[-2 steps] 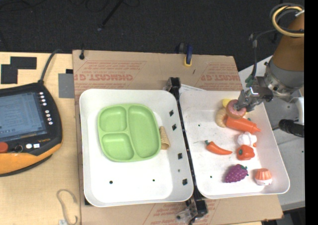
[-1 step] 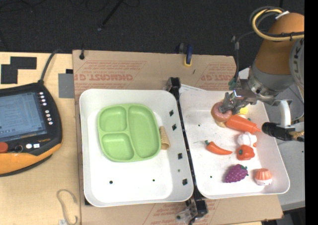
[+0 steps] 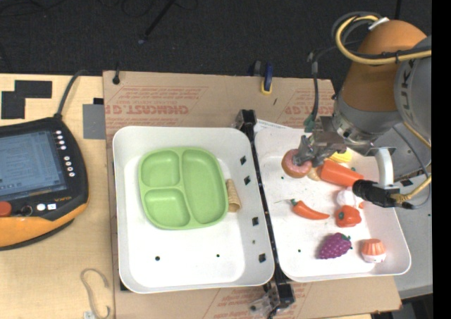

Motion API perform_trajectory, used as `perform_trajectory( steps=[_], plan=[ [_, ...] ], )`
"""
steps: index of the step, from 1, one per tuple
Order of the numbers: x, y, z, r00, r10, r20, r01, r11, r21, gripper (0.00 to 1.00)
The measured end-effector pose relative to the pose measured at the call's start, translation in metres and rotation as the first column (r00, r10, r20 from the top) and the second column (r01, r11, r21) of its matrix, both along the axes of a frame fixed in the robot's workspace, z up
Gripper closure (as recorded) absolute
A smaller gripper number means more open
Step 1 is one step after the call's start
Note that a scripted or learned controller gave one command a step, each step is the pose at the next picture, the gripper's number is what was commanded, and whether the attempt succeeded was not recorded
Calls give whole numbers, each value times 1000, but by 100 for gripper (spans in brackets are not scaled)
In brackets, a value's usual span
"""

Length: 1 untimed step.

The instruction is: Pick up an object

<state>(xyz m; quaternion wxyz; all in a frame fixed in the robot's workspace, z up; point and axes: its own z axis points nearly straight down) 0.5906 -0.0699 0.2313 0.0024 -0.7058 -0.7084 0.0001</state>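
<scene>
Gripper: low in the right bin, over the pink donut.
Jaws: can't tell, open or shut.
Carrot: just beside.

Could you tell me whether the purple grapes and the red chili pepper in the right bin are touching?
Apart. The camera view shows bare white bin floor between the grapes and the chili pepper.

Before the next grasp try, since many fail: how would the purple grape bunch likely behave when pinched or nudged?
The purple grape bunch has a knobbly, tapered surface, so flat fingers may slide between bumps and squeeze it out. It looks like a small moulded toy, probably light and stiff, apt to skid on the smooth right bin if pushed. Its lumpy shape makes rolling far unlikely.
</scene>
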Motion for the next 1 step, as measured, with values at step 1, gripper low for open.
perform_trajectory(
  steps=[1],
  plan=[
    [-15,48,-10,1000,0,-3,0,1000,-1,100]
  ],
)
